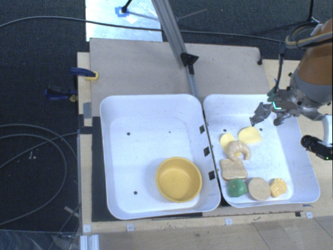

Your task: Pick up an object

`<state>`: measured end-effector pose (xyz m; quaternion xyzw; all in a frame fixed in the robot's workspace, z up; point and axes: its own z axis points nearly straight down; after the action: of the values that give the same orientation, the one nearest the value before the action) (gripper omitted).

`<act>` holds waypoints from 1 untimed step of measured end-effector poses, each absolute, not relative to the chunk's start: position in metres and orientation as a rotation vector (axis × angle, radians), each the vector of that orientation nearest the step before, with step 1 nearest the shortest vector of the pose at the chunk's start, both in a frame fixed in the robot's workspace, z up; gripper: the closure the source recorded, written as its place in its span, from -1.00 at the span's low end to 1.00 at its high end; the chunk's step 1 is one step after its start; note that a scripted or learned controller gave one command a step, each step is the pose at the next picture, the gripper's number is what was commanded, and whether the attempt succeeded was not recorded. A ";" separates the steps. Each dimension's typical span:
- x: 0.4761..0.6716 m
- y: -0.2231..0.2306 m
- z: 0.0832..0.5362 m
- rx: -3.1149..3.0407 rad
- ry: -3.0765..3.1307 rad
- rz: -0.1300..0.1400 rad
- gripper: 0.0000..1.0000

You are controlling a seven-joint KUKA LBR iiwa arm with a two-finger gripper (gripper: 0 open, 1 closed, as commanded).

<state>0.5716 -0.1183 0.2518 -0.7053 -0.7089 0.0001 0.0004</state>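
The right bin [296, 155] holds several small food toys. A pale yellow disc [250, 135] lies nearest the gripper, with a small yellow piece [227, 139] and a croissant [238, 150] to its left. Nearer the front sit a slice of toast [232, 169], a green ball [237, 188], a tan round biscuit [258, 188] and a yellow shell [278, 187]. My gripper [269, 117] hangs over the bin's back right part, just up and right of the disc. It is open, with nothing between its fingers.
A yellow bowl [179, 179] stands at the front of the left bin [125, 113]. A grey pole [171, 25] slants down to the gap between the bins. A black part [315, 146] juts in at the right edge.
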 end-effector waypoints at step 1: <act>0.572 -0.118 0.252 -2.216 -2.227 0.000 -1.00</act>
<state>0.5717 -0.1183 0.2524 -0.7053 -0.7089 -0.0001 0.0000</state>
